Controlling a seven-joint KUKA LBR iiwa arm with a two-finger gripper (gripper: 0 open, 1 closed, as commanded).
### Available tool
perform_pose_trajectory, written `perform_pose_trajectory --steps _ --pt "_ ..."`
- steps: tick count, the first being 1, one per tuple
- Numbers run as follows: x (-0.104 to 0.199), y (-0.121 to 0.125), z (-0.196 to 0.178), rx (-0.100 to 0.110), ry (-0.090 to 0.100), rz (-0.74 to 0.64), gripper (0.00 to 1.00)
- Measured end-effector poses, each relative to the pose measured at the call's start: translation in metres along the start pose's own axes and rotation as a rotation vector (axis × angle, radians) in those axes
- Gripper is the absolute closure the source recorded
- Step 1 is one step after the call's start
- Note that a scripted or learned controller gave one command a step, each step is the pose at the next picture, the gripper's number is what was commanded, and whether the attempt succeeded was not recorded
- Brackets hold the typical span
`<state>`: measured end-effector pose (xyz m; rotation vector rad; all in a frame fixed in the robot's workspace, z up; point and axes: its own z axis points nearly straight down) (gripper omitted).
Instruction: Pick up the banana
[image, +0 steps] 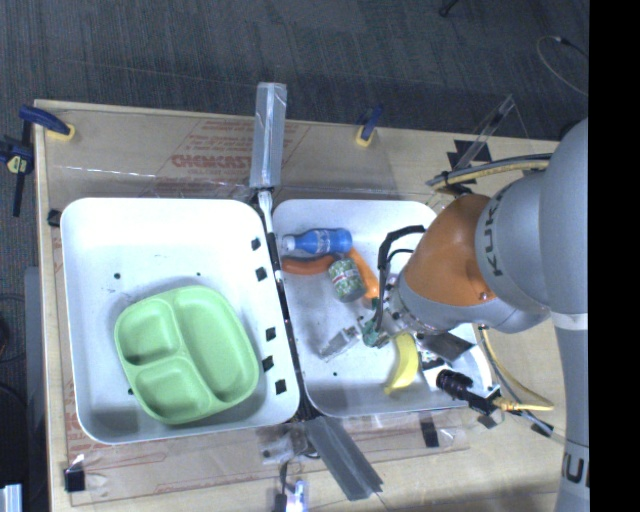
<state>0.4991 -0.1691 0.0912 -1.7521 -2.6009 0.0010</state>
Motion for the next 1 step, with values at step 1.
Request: perform_pose_trajectory --steps 1 --pt "-0.0318 -0.0297 -0.0003 0.000 0.001 -0.115 0.00"
